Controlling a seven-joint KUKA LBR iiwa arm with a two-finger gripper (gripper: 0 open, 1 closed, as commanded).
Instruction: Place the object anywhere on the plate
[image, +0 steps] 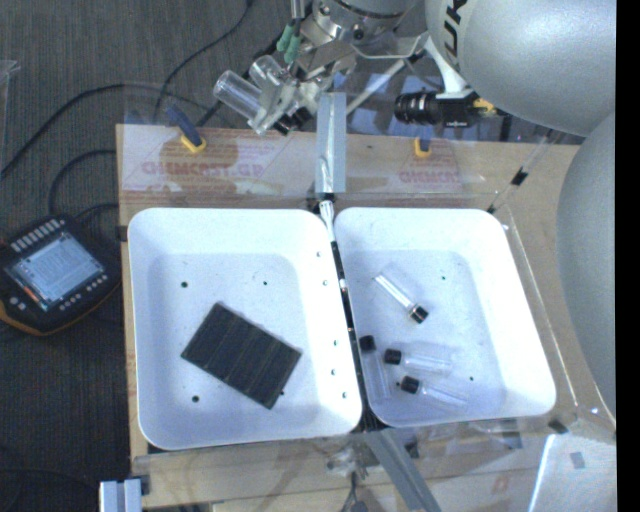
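Lying flat in the left bin (150, 300), near its front edge, is the dark ribbed plate (241, 355). The right bin (500, 300) holds three clear vials (400, 298) and a loose black cap (367, 343). Above the table's far edge, the fingers (262, 98) grasp another clear vial (237, 91).
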